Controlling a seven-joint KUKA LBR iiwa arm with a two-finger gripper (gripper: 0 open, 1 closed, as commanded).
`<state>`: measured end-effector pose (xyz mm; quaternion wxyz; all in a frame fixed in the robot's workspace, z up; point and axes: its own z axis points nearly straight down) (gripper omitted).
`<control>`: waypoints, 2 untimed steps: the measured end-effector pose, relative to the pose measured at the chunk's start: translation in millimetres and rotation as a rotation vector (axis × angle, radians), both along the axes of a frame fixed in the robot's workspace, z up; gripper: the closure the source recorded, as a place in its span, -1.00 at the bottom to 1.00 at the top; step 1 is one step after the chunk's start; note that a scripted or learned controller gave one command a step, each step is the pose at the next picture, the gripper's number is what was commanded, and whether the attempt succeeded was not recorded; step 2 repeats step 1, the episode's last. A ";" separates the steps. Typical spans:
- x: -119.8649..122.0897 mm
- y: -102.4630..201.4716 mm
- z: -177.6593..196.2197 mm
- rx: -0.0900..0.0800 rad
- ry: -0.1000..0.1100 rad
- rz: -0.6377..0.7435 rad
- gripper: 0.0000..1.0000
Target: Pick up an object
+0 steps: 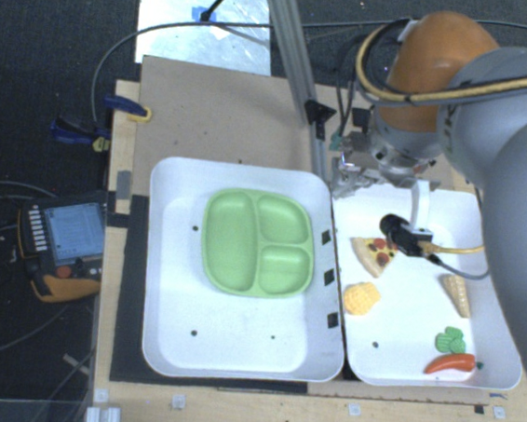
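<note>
**Desk:** Where's the claw, and is it gripping anything?

**Me:** The claw [354, 171] sits over the right bin [402, 314], at its 11 o'clock corner. I can't tell if it's released or clenched, too blurry from here. I see nothing in it.

**Desk:** Things to pick?

**Me:** All in the right bin. The pizza slice [374, 254] is near the middle, w/ the corn [360, 298] just at its 6. The cone [457, 294] is towards 3. The green veg [450, 342] and red sausage [450, 365] touch each other at approx 5.

**Desk:** Left side?

**Me:** The left bin [166, 336] holds a green divided plate [258, 242], lying flat.

**Desk:** Surroundings?

**Me:** Both bins are on a brown board [218, 107]. Dark carpet [38, 41] lies around it. At 9 there's a blue-screened box [69, 236] w/ cables, and blue clamps [84, 132] at approx 10. A grey pole [294, 49] slants in from 12.
</note>
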<state>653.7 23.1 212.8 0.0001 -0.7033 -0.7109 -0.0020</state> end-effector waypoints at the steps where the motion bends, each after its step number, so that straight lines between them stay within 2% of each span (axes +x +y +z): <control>1: -0.4 50.7 14.4 0.000 -0.001 -0.001 1.00; 2: -0.4 50.7 14.4 0.000 -0.001 -0.001 1.00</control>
